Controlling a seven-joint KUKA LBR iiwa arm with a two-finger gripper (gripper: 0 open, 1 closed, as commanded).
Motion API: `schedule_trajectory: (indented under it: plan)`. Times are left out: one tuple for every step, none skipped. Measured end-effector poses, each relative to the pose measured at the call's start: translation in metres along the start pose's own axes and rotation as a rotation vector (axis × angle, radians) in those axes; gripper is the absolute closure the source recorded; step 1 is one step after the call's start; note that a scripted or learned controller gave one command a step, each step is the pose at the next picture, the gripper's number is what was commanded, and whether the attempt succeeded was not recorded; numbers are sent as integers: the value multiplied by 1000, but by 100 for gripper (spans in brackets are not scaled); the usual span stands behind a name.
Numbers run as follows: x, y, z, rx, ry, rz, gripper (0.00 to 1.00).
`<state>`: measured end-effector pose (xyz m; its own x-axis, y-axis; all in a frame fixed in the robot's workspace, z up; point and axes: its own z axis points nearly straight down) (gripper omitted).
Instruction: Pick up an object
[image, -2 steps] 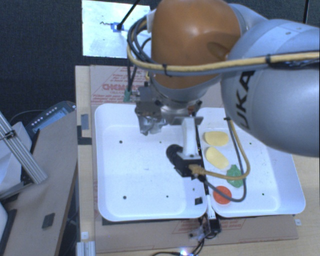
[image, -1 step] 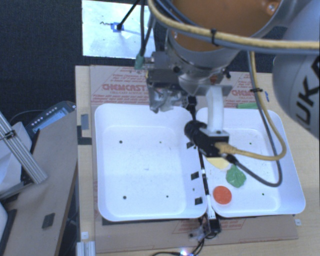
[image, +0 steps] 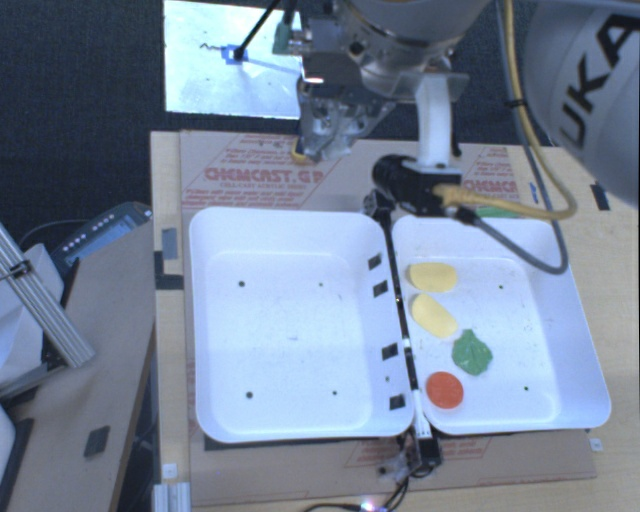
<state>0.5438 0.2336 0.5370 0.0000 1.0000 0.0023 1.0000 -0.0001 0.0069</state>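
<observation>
The jaws (image: 318, 135) hang up top over the cardboard sheet (image: 250, 180), behind the left bin (image: 290, 330). Can't tell if they're open or shut, too blurry. Well below and to their right, the right bin (image: 540, 340) has two yellow pieces (image: 432, 277) (image: 435, 315), a green lump (image: 471, 353) and an orange disc (image: 445, 390) lined up near the divider.
</observation>
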Motion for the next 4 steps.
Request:
schedule_trajectory:
  plan:
    - [0,-62,190,24,-9,-2,100]
    - [0,-48,16,-12,7,-4,100]
    - [-52,34,2,1,-3,6,100]
    - [4,-10,2,7,1,-10,100]
